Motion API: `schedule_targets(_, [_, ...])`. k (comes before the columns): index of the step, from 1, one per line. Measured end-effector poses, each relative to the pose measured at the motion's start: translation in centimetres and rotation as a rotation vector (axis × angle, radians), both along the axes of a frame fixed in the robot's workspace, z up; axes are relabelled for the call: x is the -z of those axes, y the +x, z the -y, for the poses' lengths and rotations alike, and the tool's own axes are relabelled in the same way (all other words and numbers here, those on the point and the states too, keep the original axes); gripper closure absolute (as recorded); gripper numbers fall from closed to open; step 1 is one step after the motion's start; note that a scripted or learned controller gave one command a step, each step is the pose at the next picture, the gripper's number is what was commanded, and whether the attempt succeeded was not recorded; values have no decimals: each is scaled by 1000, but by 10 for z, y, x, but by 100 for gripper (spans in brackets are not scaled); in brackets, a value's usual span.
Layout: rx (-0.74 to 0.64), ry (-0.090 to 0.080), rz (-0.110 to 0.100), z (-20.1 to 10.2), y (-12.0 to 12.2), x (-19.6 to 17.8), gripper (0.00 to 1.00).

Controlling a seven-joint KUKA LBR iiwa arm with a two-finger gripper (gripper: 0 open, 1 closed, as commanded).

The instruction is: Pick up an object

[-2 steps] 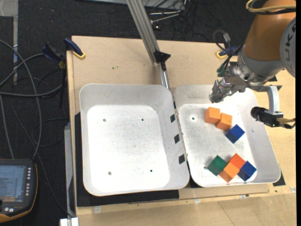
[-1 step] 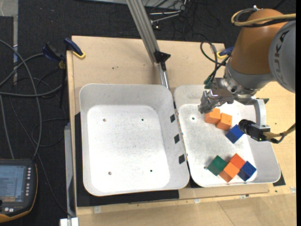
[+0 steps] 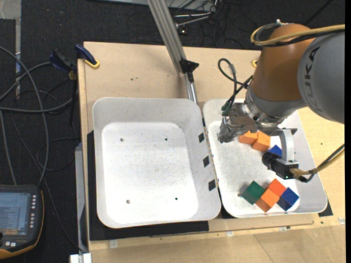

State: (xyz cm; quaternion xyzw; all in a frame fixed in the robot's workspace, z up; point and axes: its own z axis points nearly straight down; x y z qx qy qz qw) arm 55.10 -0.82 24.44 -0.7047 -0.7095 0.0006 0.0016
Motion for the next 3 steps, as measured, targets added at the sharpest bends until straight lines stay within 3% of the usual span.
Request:
schedule_targets(1, [-3, 1, 1, -59, -16, -2, 100])
schedule_targets(2, [0, 0, -1, -97, -46, 7, 100])
schedule_targets(3, [7, -1, 2, -94, -45, 7, 0])
